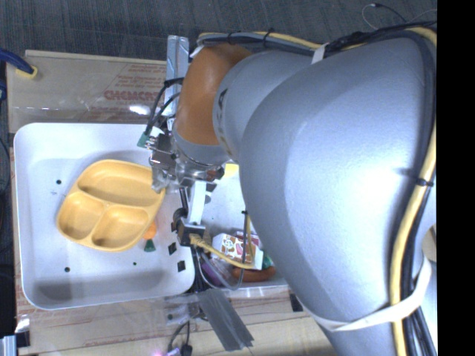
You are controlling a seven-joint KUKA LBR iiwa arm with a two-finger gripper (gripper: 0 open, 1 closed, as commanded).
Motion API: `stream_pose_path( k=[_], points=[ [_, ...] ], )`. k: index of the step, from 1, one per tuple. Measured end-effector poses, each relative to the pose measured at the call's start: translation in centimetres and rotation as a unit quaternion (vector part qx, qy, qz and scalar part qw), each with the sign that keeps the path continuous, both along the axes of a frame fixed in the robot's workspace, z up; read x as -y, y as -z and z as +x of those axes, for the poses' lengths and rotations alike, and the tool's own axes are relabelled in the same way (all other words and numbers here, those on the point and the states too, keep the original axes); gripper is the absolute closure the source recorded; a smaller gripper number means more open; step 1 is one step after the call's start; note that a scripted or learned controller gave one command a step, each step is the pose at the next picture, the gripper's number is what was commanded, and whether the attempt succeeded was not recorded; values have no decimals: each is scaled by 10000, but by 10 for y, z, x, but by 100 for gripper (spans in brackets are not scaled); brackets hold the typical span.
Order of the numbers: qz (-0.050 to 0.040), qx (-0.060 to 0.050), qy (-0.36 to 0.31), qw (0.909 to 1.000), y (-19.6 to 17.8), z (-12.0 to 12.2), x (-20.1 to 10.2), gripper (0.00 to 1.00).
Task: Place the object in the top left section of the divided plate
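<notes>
A yellow divided plate [111,202] with three sections lies in the left white bin [44,288]; all its sections look bare. My gripper [166,175] hangs at the plate's right rim, right over the edge between the plate and the bin's right wall. What it carries, if anything, is hidden by the wrist. A small orange piece [151,232] and a small green piece [149,246] lie on the bin floor just beside the plate's lower right rim.
The big grey arm [334,184] covers most of the right bin. Under it show a colourful packet [239,248] and a purple thing [214,273]. Two small black bits [177,256] lie near the left bin's right wall.
</notes>
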State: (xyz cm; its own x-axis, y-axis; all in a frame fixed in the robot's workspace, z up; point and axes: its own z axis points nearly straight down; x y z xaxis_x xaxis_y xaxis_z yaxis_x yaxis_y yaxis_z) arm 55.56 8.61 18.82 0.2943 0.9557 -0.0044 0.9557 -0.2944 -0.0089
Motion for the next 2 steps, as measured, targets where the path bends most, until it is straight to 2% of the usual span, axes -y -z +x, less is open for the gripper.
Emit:
stream_pose_path(
  k=[1, 2],
  points=[
    [-35, -30, 2896, 9571, 2, -35, 9, 100],
    [-25, -21, 2891, 9573, 1, -34, 9, 0]
  ],
)
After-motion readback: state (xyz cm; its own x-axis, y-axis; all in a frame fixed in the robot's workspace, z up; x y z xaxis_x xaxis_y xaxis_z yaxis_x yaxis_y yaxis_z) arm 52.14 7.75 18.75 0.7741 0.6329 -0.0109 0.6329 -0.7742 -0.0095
